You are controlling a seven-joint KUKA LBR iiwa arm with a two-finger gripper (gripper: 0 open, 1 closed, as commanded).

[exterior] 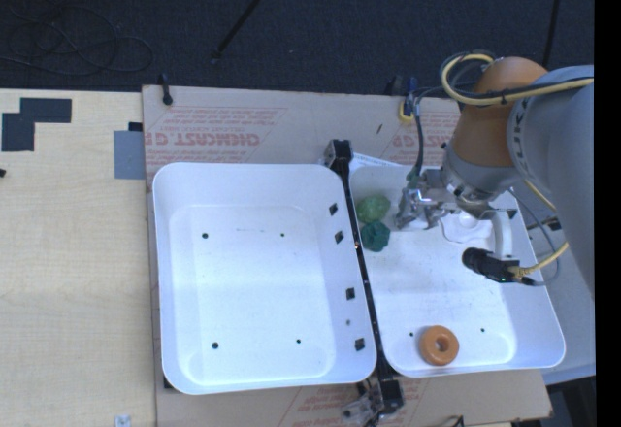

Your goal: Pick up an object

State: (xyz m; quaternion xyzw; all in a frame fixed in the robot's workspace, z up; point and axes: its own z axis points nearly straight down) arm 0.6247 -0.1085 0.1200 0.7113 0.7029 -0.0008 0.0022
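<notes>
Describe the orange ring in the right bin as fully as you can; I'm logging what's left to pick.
The orange ring is a small doughnut shape with a dark central hole, matte and soft-looking, maybe foam or rubber. It lies flat on the floor of the right bin, near that bin's front wall. Nothing touches it: the green objects sit far back by the divider, and the gripper is up beside them, well away from the ring.

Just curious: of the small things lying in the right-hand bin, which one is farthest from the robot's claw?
The orange ring, alone near the right white bin's front edge. The two green lumps lie right beside the gripper.
</notes>
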